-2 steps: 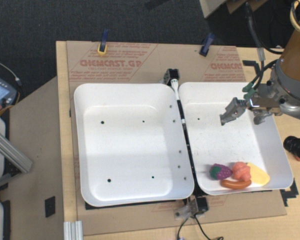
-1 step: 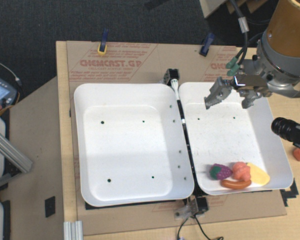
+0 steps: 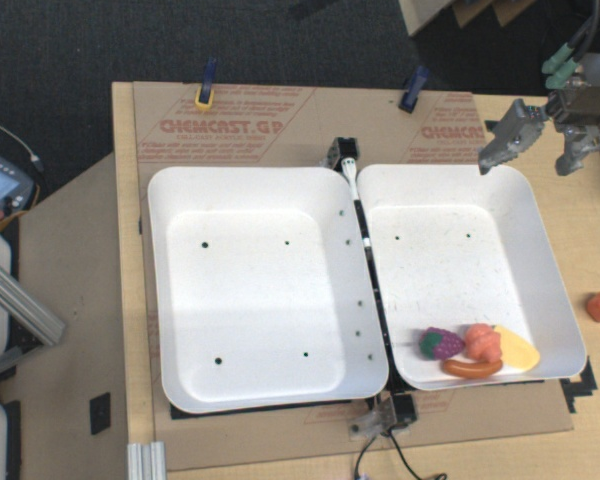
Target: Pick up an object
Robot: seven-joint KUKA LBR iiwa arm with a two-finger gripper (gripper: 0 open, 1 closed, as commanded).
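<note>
1. From my station I saw the end effector (image 3: 538, 143) hanging above the far right corner of the right bin (image 3: 450, 268), its two grey fingers (image 3: 502, 146) spread apart with nothing between them.
2. The right bin served as my landmark. In its near right corner lay a small cluster of toys, all well apart from the end effector.
3. The purple grape toy (image 3: 442, 343) sat at the left of that cluster, on the bin's floor.
4. Just to the right of it was a red-orange lumpy toy (image 3: 484, 341), touching or nearly touching the grapes.
5. A yellow piece (image 3: 520, 351) lay beside the red one, closest to the bin's right wall.
6. An orange sausage-shaped toy (image 3: 471, 368) lay along the near side of the cluster, against the bin's near wall.
7. To the left of the right bin sat the left bin (image 3: 255, 288), the two touching along a dark seam.
8. Beyond the right bin's right wall, a small orange thing (image 3: 599, 307) rested on the table (image 3: 280, 118).
</note>
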